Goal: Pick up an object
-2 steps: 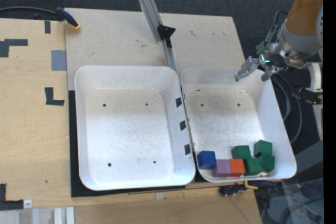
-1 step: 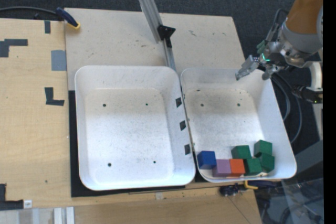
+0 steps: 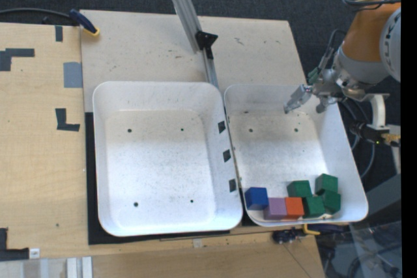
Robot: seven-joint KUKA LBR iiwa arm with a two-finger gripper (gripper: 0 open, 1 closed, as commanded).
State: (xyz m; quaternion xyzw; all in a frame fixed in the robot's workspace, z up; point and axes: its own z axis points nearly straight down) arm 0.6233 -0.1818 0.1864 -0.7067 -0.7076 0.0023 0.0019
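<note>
On the pale wooden worktop [image 3: 163,49] we see the shallow white left bin [image 3: 104,140], then the white right bin [image 3: 273,153] holding small blue [image 3: 256,197], purple [image 3: 277,207], orange [image 3: 294,206] and green blocks [image 3: 316,195] along its near edge. Above its far right corner hangs the end effector [image 3: 301,99], fingers spread, gripping nothing.

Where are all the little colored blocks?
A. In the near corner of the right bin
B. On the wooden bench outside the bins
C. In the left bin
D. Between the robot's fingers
A. The blue block, purple block, orange block and green blocks sit bunched in the near corner of the right bin, while the gripper hangs over that bin's far end.
</note>
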